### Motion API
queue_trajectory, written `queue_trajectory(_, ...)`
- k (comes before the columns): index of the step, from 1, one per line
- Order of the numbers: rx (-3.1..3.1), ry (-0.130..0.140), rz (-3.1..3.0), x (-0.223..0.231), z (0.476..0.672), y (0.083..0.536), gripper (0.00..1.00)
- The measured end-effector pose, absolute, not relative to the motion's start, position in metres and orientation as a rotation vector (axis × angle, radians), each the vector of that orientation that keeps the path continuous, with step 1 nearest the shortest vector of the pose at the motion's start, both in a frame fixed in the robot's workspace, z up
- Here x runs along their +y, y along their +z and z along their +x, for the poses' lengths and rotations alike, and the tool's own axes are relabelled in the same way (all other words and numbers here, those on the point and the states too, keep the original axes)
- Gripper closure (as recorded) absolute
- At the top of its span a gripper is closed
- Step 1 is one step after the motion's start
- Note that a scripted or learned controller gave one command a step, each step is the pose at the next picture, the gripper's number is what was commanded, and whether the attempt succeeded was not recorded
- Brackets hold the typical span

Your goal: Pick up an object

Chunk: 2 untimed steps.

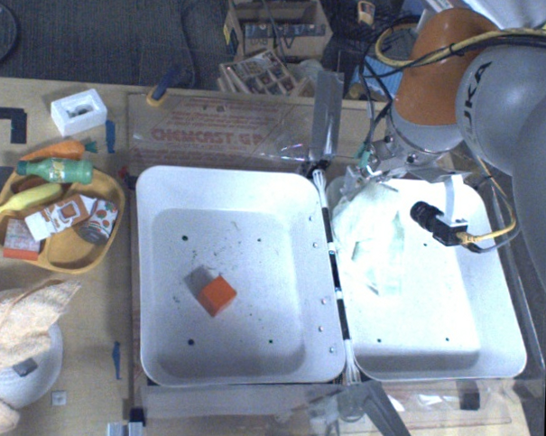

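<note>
clutter far left: yellow bowl point(55, 248) of toy food, green bottle point(56, 170) on its rim, white box point(79, 111) behind it. left bin point(234, 188) holds one orange block point(219, 295), left of centre, resting on the floor. right bin point(430, 341) has pale translucent gripper point(380, 240) hanging over its back half under the grey arm point(504, 96). grip state: can't tell, nothing visibly held.

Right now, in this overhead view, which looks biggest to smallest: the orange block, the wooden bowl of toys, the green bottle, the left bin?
1. Left bin
2. Wooden bowl
3. Green bottle
4. Orange block
</note>
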State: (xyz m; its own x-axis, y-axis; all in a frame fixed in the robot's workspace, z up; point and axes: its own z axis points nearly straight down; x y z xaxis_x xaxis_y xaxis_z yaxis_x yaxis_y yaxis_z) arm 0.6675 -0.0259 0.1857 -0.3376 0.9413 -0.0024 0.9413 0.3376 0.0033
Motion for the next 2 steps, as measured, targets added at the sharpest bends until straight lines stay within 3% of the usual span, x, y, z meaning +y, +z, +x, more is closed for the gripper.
queue_trajectory(1, 2.566, 0.002, 1.805, -0.026, 0.668, 0.186, 0.0)
queue_trajectory(2, 2.431, -0.001, 1.99, -0.104, 0.662, 0.132, 0.0)
